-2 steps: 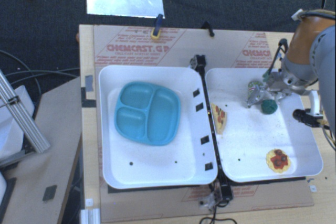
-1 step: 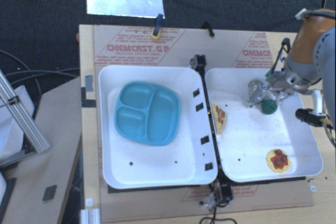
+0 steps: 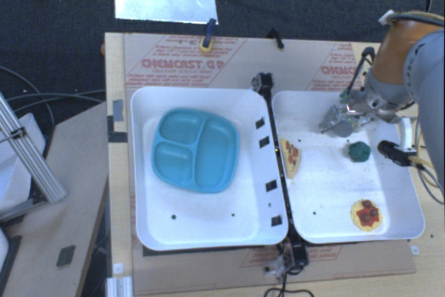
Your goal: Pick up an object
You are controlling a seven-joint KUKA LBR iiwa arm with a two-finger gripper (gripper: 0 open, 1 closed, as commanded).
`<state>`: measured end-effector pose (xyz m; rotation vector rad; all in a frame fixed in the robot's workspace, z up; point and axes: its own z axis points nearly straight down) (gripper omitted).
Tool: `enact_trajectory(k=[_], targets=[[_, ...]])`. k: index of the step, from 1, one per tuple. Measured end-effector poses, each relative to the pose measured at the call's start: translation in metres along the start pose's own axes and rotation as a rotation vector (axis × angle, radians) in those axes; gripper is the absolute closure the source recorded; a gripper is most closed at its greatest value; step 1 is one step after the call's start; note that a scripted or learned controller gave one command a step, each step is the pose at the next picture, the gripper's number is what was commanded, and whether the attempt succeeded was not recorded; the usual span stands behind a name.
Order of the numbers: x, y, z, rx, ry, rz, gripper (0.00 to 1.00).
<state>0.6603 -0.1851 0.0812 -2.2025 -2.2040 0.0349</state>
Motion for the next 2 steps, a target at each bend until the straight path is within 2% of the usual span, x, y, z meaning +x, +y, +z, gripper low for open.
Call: enact_trajectory(k=[1,2], targets=[[0.003,0.009,-0.016,-0.041,-0.005,-0.006,1.00],[0.042,0.009,-0.003,-0.036,-0.002,-0.007,1.00]])
